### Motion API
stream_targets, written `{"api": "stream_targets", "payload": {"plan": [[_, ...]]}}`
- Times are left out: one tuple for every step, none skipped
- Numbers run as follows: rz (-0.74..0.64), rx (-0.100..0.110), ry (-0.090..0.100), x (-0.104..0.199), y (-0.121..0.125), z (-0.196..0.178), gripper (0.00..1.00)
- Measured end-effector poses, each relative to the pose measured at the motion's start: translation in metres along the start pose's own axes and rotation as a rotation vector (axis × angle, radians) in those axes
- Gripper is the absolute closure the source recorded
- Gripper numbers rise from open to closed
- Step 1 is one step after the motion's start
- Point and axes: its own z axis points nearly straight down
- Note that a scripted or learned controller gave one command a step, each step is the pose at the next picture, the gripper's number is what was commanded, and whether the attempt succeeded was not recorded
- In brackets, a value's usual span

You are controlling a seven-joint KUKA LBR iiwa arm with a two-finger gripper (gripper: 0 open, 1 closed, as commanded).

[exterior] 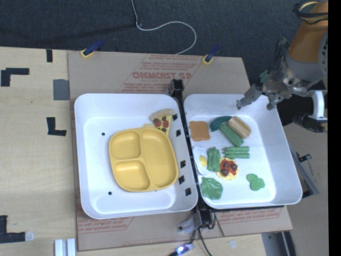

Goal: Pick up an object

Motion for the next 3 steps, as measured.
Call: {"api": "stream_targets", "payload": {"plan": [[0.0, 0.006, 0.0, -0.006, -0.001, 0.062, 0.0], [0.0, 0.005, 0.0, 0.002, -0.004, 0.11, 0.0], [-0.002, 0.001, -0.002, 0.004, -0.004, 0.138, 0.0]]}}
